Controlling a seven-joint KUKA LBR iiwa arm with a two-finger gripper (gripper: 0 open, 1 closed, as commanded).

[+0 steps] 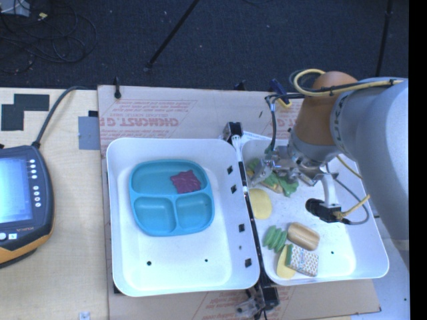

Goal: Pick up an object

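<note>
My gripper (279, 172) is low in the right bin (363, 262), near its back left corner. It sits right over a green leafy item (287, 185), and its own body hides the tips. Nearer the front lie a yellow lemon-like piece (260, 204), a green ribbed item (274, 237), a brown bread roll (303, 235), a speckled square block (305, 263) and a pale yellow slice (285, 267). In the left bin (127, 259) a blue divided tray (172, 197) carries a small maroon item (187, 181) in its back compartment.
The grey arm with its orange band (320, 112) fills the right side above the right bin. A black cable plug (323, 210) hangs by the wrist over the bin floor. A teach pendant (20, 195) lies on the bench far left.
</note>
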